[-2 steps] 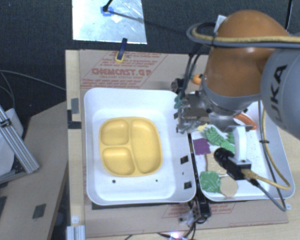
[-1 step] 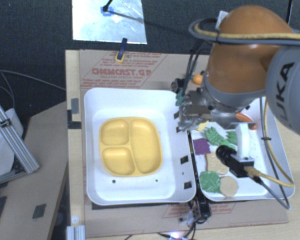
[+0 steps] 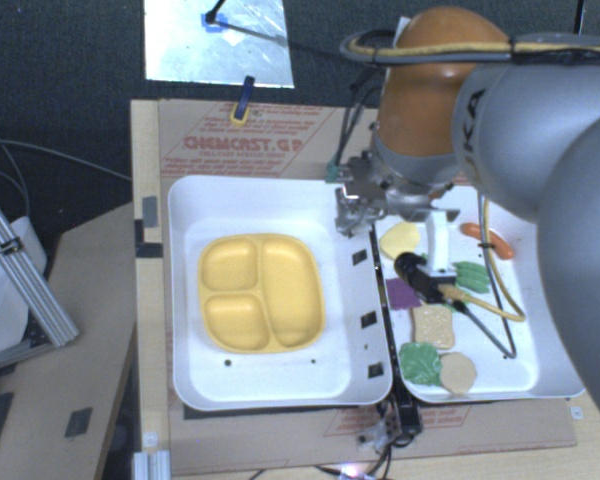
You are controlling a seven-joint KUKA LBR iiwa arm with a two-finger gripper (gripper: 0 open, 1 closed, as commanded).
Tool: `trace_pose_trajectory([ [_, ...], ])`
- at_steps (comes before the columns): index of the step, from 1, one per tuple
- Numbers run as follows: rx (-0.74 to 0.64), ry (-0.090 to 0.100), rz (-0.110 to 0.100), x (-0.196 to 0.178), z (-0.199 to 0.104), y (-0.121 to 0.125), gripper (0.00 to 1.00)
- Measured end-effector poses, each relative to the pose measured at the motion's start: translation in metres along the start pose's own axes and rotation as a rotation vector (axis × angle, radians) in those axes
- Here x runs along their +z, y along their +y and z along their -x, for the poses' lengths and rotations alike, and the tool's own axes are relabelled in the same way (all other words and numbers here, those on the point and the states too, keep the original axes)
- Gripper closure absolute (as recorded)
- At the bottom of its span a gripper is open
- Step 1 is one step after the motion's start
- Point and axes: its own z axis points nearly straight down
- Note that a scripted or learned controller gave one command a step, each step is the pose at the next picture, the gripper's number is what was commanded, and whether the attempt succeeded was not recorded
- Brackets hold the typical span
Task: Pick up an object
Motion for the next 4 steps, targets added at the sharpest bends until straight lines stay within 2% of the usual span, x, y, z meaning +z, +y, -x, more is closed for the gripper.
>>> trace_pose_trajectory([
  [1, -0.008, 0.003, 0.010, 0.111, -0.044, 0.099, 1.00],
  [2, -0.005, 0.002, -0.003, 0.169, -0.033, 0.043, 1.00],
  [3, -0.002, 0.002, -0.003, 0.038, -0.021, -0.023, 1.00],
  [4, 0.001, 0.002, 0.000, -0.036, 0.001, -0.064, 1.00],
])
